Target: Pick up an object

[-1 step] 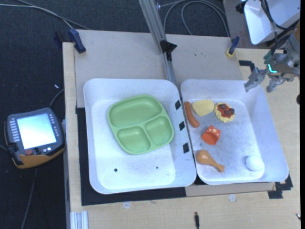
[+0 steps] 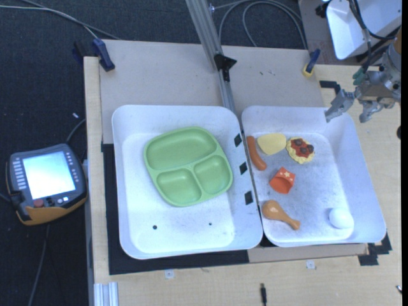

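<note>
You are looking down into a robotics lab or test cell, not a home. The plain wooden desk [image 2: 166, 75] is sitting on dark carpet, with blue clamps [image 2: 102, 53] gripping its far edge and an aluminium rail [image 2: 207, 37] rising over it. A teach pendant [image 2: 46, 182] with a glowing screen is lying on the floor at the left, cables [image 2: 258, 18] are trailing behind, and toy food [image 2: 282, 180] is lying in one white bin [image 2: 357, 171].
</note>
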Available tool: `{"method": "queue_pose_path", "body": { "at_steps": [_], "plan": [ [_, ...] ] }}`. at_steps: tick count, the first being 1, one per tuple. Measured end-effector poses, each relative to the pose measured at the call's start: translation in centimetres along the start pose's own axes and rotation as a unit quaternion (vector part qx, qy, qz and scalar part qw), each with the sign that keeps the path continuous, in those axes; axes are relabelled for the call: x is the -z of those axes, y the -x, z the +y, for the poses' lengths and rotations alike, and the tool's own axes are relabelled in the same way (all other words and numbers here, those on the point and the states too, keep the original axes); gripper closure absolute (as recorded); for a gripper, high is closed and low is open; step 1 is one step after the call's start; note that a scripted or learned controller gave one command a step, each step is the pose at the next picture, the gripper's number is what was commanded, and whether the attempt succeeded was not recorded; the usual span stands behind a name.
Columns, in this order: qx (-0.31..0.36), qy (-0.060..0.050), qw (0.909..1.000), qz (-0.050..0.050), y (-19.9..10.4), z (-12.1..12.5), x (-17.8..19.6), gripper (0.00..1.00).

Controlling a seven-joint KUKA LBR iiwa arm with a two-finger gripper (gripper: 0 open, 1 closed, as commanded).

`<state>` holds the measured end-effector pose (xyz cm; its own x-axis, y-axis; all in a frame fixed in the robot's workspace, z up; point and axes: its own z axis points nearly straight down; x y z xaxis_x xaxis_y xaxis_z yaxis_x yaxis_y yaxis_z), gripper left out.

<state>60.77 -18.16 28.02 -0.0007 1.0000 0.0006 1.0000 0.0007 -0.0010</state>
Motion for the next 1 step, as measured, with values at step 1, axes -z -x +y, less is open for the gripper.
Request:
{"method": "queue_pose_path", "body": {
  "at_steps": [1],
  "plan": [
    [-0.001, -0.003, 1.0000, 0.001, 0.29, -0.50, -6.18, 0.00]
  ]
}}
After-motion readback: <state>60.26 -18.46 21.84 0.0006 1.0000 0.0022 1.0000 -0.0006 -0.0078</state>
